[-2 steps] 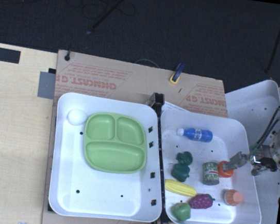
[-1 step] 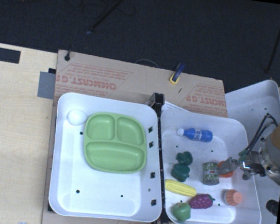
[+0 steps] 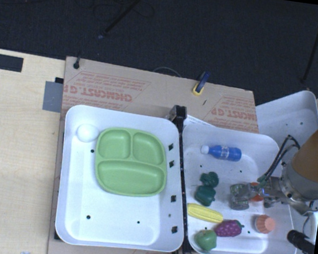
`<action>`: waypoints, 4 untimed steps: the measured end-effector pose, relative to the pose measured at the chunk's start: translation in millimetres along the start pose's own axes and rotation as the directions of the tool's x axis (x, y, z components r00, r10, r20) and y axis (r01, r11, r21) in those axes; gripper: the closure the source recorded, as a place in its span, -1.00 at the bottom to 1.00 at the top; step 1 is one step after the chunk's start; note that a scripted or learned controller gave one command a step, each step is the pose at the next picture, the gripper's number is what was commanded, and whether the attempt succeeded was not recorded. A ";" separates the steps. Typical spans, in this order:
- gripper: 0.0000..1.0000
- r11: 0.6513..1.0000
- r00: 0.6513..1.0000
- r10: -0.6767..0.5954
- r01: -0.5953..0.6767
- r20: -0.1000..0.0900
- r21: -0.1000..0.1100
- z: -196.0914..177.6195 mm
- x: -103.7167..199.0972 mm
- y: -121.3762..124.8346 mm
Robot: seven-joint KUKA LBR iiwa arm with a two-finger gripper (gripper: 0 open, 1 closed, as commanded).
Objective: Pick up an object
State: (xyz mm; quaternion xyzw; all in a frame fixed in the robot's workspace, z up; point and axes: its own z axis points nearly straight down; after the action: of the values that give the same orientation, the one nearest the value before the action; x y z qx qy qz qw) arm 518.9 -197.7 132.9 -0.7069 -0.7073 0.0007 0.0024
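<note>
The right bin (image 3: 266, 142) holds the toys; the arm (image 3: 313, 161) is low over it. The gripper (image 3: 242, 196) hovers beside the dark green pepper (image 3: 206, 188), its state unclear. Probably the reaching step; next it must close on one toy.

Arm (image 3: 314, 158) cut off at right edge; pincer (image 3: 242, 196) blurred, finger state unclear.

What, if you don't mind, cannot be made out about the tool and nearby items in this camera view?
- Tool: blurred grey shape in the right white bin; its grip state cannot be told.
- Grey arm with orange band: cut off by the right edge.
- Small white round object in the left white bin: too pale against the bin to identify.
</note>
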 end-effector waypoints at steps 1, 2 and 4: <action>-1.00 1.000 1.000 0.001 -0.001 0.001 -0.001 47.9 2.5 0.5; 1.00 1.000 1.000 0.005 -0.005 0.002 -0.004 34.2 0.4 1.0; 1.00 1.000 1.000 0.000 0.000 0.002 -0.004 -67.9 0.5 0.0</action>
State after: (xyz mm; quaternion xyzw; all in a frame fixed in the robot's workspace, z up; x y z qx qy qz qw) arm 519.2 -197.3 200.8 -0.7070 -0.7072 -0.0001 0.0001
